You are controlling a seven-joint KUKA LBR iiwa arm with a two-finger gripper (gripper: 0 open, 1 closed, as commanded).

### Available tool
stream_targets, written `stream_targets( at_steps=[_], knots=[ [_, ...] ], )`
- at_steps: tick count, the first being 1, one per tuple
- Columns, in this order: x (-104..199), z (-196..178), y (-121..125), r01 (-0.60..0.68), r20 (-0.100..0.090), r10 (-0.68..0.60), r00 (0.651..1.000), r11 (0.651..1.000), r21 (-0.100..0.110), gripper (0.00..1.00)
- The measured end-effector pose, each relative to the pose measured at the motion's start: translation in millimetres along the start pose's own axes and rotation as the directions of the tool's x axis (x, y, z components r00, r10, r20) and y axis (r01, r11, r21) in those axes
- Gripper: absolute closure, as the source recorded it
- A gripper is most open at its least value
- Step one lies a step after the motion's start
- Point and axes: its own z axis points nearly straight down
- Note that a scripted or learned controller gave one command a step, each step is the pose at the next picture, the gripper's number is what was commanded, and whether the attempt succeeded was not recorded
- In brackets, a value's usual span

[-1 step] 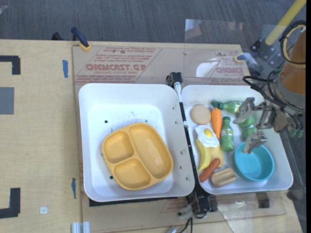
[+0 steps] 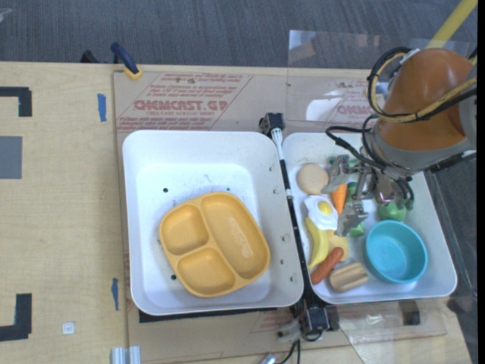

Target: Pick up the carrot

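Far left: pale wood-grain worktop (image 2: 53,226) with black corner marks and scraps of blue tape, probably registration marks for placing the rig. On it lies a brown cardboard sheet (image 2: 189,101) printed in red, under both bins, likely to protect the surface. Left shallow white plastic bin (image 2: 144,173) holds a yellow three-compartment plastic tray (image 2: 215,243), set at a slant in the bin's 5 o'clock half with every compartment bare, perhaps a drop-off spot. A black clamp (image 2: 271,122) at 12 o'clock of the seam pins the two bins together. Right shallow white plastic bin (image 2: 436,226) is crowded with toy food: a round beige bun (image 2: 311,178) at 10 o'clock, a fried egg (image 2: 322,213) below it, a yellow banana (image 2: 318,241) along the left wall, a brown bread roll (image 2: 348,277) at 6 o'clock, a blue plastic bowl (image 2: 394,252) at 4 o'clock, and a green piece (image 2: 392,209) above the bowl. Two orange items could be the target: a small orange carrot (image 2: 339,196) near centre, touching the egg's 1 o'clock edge, and a longer orange-red piece (image 2: 327,264) between banana and roll. The pincer (image 2: 356,203) hangs just beside the small carrot, at its 3 o'clock, suggesting an approach; clutter and cables hide its fingers, so I cannot tell their state, and no grip on the carrot is visible. Beyond the worktop at 12 o'clock runs dark grey carpet (image 2: 227,14).
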Motion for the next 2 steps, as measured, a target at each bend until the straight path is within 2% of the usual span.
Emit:
stream_targets(
  at_steps=[1, 2],
  knots=[
    [-20.0, 88.9, -30.1, -0.313, 0.005, 0.313, 0.950, 0.950, 0.002, 0.00],
    [-23.7, 76.0, -29.0, -0.311, 0.016, 0.311, 0.950, 0.951, 0.000, 1.00]
  ],
)
